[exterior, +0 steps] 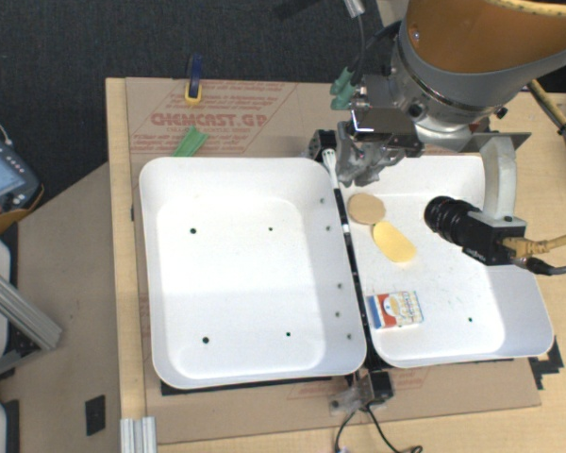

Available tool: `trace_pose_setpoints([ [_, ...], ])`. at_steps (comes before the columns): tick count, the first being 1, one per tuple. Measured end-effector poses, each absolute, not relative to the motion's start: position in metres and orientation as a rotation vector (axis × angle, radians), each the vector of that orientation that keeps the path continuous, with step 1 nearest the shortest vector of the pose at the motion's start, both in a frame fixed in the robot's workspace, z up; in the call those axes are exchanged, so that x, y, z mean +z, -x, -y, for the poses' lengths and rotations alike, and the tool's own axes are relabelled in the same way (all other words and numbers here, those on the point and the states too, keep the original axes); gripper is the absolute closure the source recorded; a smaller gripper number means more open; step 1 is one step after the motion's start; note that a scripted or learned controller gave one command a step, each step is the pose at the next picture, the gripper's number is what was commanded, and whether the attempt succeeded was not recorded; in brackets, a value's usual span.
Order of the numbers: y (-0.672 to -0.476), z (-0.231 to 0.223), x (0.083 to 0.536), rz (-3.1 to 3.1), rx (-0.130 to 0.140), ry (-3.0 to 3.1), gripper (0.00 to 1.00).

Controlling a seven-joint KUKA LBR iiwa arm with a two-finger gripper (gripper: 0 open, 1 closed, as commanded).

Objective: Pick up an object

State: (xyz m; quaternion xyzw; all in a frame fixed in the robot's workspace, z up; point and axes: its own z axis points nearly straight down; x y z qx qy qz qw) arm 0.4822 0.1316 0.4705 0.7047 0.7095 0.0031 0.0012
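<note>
Where the bins meet, tool [357, 179] hovers just beside the tan disc [366, 208].

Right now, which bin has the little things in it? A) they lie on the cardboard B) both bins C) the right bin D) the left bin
C: the round tan piece, the yellow oval piece and the small printed packet all lie in the right bin, close to its left wall, below the pincer.
</note>
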Motion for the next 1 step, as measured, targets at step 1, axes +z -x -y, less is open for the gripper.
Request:
trace_pose_setpoints([
  [1, -0.4791, -0.1775, 0.4919, -2.227, 0.009, -2.213, 1.0],
])
